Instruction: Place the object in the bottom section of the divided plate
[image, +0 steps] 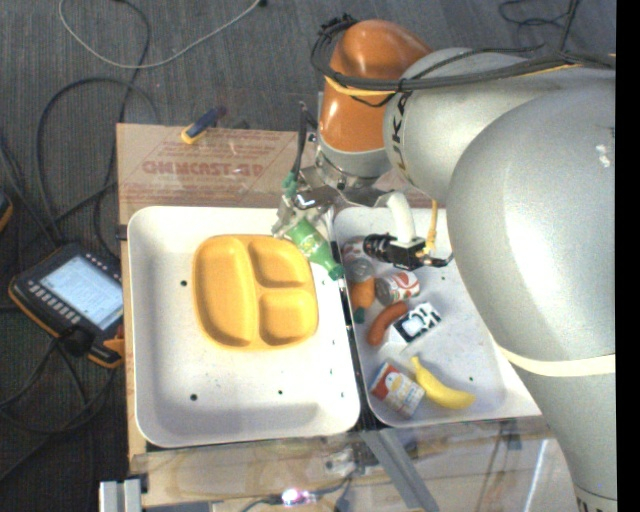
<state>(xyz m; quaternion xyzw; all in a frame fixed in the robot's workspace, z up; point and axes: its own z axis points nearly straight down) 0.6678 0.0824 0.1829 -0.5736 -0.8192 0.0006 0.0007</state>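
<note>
arm (520, 200) reaching in from right — orange wrist band (365, 80) up top, claw (300, 215) pointed down-left

Single fixed camera above the bench, looking down at a slant, mid-range, both bins framed, claw (300, 215) upper centre

Open plate (255, 290) compartments; seemingly crowded right bin (480, 350) under arm (520, 200).
</note>
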